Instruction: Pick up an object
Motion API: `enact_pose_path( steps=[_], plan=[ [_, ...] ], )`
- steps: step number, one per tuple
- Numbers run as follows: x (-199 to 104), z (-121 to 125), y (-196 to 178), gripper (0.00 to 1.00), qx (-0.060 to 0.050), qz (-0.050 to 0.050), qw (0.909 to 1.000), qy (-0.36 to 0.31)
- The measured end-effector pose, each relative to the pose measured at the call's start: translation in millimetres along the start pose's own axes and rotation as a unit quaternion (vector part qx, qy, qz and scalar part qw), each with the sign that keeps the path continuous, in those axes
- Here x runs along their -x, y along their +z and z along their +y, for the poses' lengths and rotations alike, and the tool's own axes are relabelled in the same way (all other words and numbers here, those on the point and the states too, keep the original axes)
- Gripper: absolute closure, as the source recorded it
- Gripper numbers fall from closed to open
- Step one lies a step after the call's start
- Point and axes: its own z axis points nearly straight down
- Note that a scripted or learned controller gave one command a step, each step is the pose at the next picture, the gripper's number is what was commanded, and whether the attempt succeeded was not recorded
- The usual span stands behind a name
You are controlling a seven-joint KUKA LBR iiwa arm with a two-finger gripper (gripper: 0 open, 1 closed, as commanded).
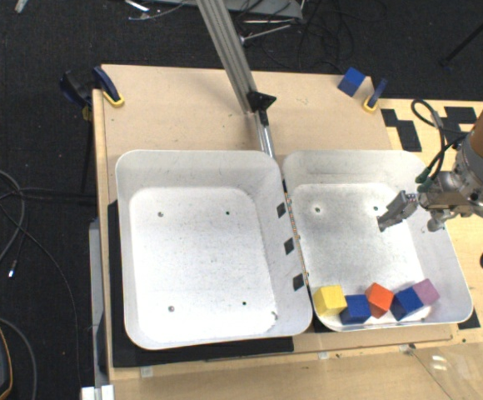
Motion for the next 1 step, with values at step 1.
enact_pose_path(
  steps=[1],
  plan=[
    [-15.7, 45.8, 144.5, 0.00, -0.004, 0.001, 1.0000, -0.002]
  ],
)
